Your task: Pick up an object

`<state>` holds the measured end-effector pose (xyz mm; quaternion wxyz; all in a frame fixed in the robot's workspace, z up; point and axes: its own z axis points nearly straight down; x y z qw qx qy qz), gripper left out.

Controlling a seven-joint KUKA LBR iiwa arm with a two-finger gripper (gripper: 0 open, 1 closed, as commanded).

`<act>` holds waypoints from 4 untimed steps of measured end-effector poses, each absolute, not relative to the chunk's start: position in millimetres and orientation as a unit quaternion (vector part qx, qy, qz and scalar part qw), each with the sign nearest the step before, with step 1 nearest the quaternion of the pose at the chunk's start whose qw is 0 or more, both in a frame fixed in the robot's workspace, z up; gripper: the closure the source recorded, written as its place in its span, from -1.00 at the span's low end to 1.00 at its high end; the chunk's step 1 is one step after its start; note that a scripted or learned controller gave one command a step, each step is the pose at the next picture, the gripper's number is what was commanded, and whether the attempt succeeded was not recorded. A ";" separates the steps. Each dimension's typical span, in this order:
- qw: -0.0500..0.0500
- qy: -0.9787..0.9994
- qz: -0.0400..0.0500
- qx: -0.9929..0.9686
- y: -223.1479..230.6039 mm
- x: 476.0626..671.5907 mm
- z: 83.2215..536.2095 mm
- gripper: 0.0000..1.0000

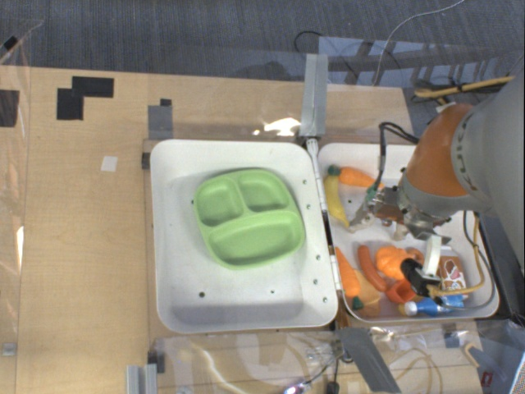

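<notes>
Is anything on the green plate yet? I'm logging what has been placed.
No. The green plate in the left bin shows three bare compartments; the toy food lies in the right bin.

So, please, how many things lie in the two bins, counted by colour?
Green plate: 1
Yellow banana: 1
Orange pieces: 3
Red pieces: 2
Blue piece: 1
Brown packet: 1
Total: 9, though the arm may hide more.
</notes>
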<state>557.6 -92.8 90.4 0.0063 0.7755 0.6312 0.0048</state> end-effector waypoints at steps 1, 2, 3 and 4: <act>0.004 0.602 0.004 0.798 -120.5 606.7 89.1 -1.00; 0.002 0.613 0.002 0.790 -94.4 617.4 180.9 -1.00; 0.003 0.639 0.003 0.769 -108.6 648.4 87.9 -1.00; -0.018 0.695 -0.002 0.719 -174.2 666.9 84.7 -1.00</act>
